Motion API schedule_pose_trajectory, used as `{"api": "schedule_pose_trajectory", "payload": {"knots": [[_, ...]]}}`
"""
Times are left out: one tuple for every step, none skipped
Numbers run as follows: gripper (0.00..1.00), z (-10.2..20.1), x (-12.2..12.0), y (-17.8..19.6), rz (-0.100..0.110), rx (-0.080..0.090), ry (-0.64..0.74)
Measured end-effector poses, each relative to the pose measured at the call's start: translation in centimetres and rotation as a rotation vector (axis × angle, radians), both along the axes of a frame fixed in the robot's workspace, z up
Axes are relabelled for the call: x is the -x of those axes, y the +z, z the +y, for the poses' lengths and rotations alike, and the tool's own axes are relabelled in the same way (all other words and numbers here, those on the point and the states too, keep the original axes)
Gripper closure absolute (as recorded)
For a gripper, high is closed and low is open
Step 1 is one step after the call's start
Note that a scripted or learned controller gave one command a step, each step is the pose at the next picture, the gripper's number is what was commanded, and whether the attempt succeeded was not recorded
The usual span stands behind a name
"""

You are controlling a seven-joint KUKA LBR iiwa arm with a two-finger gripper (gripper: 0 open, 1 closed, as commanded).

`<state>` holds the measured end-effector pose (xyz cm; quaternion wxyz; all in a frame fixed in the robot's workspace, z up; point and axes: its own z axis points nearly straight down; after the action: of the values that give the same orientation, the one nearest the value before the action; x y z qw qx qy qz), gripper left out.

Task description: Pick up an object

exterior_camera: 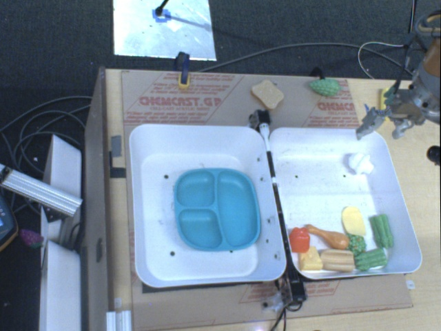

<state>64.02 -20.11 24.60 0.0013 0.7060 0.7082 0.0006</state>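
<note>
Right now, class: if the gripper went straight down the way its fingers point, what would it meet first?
Probably the far right corner of the right bin, near its rim. The gripper hangs above that corner; depth is unclear from this slant.

Blue plate [217,209] in left bin [148,185]; toy foods [341,243] in right bin [310,150].

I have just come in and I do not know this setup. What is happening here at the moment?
A robot arm is trying to pick up an object. Its gripper hangs open over the far right corner of the right bin, holding nothing. Toy food lies in that bin's near part: a tomato, a chicken leg, green vegetables. A blue divided plate sits in the left bin.
</note>
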Motion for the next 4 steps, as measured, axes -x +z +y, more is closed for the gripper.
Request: {"api": "schedule_pose_trajectory", "payload": {"knots": [[0.00,2.2,-2.8,-12.1,0.005,-0.002,0.002],[0.00,4.7,-2.0,-16.2,0.002,-0.002,0.003],[0.00,7.8,1.2,-16.1,0.001,-0.001,0.003],[0.00,11.0,3.2,-16.1,0.002,-0.002,0.003]]}}
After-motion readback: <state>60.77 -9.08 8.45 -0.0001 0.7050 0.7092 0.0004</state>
